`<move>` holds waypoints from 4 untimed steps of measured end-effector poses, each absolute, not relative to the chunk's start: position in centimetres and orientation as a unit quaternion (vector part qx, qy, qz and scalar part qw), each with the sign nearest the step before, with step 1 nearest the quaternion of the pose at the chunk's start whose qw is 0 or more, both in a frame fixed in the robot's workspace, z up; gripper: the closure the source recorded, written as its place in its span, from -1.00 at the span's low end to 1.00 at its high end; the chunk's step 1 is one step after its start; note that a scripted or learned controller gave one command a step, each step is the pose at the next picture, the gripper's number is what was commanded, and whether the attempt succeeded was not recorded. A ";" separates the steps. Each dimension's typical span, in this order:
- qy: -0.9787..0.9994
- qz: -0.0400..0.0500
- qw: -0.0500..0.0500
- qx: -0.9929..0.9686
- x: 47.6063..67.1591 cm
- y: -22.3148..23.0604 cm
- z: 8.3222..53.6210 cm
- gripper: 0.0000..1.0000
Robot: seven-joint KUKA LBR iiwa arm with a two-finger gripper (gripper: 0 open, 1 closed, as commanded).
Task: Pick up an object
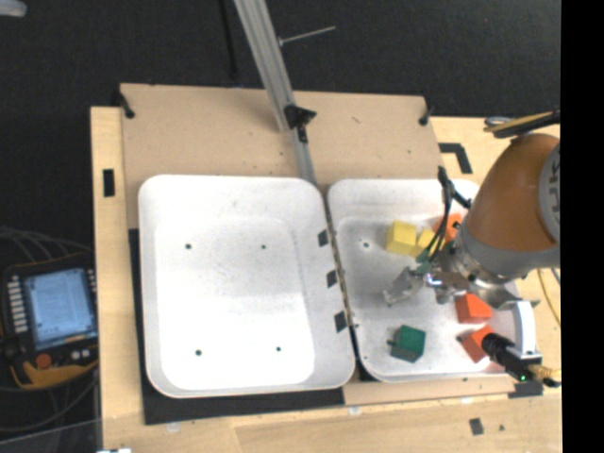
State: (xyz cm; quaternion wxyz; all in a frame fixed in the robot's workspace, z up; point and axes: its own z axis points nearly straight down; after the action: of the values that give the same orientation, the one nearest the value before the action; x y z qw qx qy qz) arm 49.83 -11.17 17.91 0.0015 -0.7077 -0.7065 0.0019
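Spanning the bench, 2 white bins: the left bin (236,281) bare, the right bin (377,366) holding a green block (408,343), a yellow block (404,238) and orange pieces (472,308). The gripper (404,287) hovers between the blocks, seemingly lining up a pick; its grasp cannot be made out.

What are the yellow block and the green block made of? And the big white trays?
The yellow block and green block look like painted wood or solid plastic: flat faces, plain matte colour. I can't tell which. The white bins look like moulded plastic: smooth, slightly shiny, with rounded corners and a raised rim.
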 end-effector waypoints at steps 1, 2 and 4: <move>-0.707 0.002 0.002 -0.708 50.0 -11.8 11.7 -1.00; -0.704 -0.002 -0.002 -0.710 50.3 -11.7 13.2 1.00; -0.708 -0.002 -0.003 -0.706 50.5 -12.7 22.5 1.00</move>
State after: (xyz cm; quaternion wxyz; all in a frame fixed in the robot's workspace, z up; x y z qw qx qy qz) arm 50.53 -12.68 22.54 -0.0030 -0.7059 -0.7083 -0.0019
